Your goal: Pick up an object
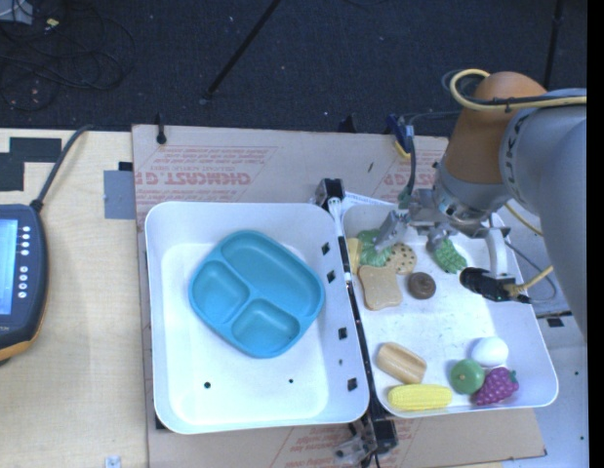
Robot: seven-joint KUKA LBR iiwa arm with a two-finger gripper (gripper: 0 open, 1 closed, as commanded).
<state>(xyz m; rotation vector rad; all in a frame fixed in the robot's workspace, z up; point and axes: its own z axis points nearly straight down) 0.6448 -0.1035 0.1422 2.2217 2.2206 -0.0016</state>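
My gripper point(416, 234) hangs over the far end of the right bin point(536, 359). Its fingers look spread and nothing sits between them. The left fingertip point(388, 231) is just above a green leafy toy point(372, 255); the right one is near a green pickle point(448, 256). Below the gripper lie a speckled cookie point(403, 257), a toast slice point(380, 287) and a brown disc point(422, 285). At the near end are a bread roll point(401, 363), a corn cob point(420, 396), a green fruit point(466, 375), a white egg point(491, 350) and purple grapes point(496, 386).
A blue sectioned plate point(255, 292) lies in the left bin point(175, 378). A divider wall point(344, 310) separates the bins. A black cable end point(487, 283) hangs off the arm over the right bin's right side. A tablet point(9, 271) rests at the far left.
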